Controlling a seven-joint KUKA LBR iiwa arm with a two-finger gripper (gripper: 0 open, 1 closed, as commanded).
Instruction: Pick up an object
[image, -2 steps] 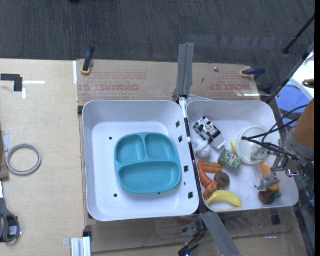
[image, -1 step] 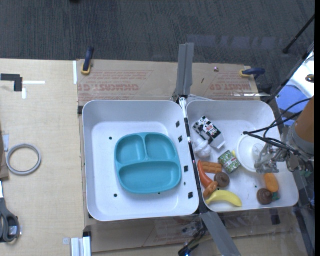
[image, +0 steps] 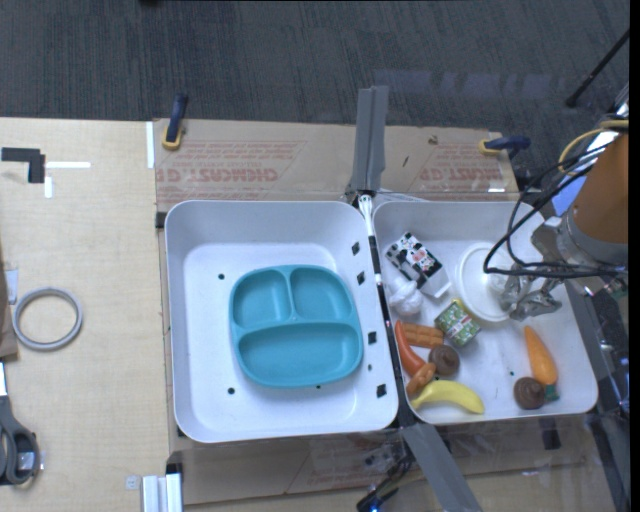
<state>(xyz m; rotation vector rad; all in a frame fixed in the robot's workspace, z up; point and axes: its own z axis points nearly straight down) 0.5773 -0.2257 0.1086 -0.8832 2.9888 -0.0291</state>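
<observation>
The right bin (image: 580, 330) holds several small items. A white bowl (image: 480, 285) sits near its far right. A black-and-white toy (image: 413, 258) and a white lump (image: 403, 294) lie at the left wall. Below them are a green box (image: 457, 323), an orange carrot piece (image: 418, 335), a brown round piece (image: 444, 359) and a yellow banana (image: 450, 397). An orange carrot (image: 540, 355) and a brown ball (image: 528, 392) lie at the front right. My gripper (image: 528, 298) hangs low just right of the white bowl, above the orange carrot. Nothing is visibly held in it.
The left bin (image: 190, 330) carries a blue divided plate (image: 296, 325). A grey tape roll (image: 45, 318) and scissors (image: 15, 452) lie on the wooden bench at left. Black cables (image: 515, 235) loop over the right bin's far corner. Clamps (image: 177, 122) hold the cardboard behind.
</observation>
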